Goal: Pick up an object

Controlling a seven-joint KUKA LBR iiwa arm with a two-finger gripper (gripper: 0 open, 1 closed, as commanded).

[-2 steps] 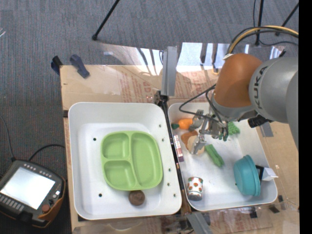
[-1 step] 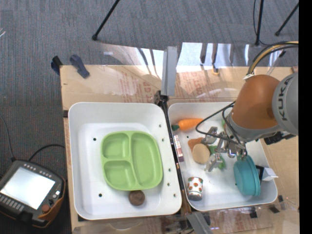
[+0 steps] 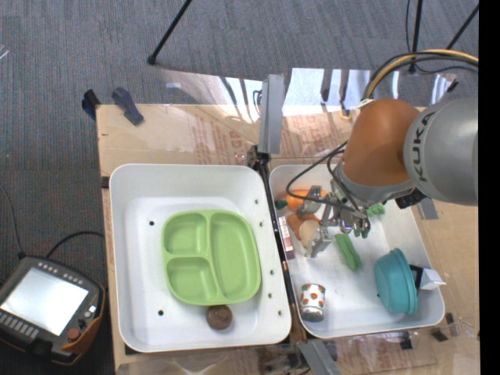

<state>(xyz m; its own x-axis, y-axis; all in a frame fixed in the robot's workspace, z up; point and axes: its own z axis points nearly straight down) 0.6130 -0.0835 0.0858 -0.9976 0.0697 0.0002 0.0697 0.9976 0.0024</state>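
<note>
My gripper hangs low over the left half of the right bin, below the orange band of the arm. Its fingers are spread apart, open, and I see nothing between them. A pale tan rounded object lies just to its left, touching or nearly touching one finger. Just right of and below the gripper lies a green cucumber-like piece. An orange carrot-like piece sits up and to the left, near the bin's wall.
The right bin also holds a teal bowl, a spotted cup and a dark bar along its left wall. In the left bin are a green divided plate and a brown round object.
</note>
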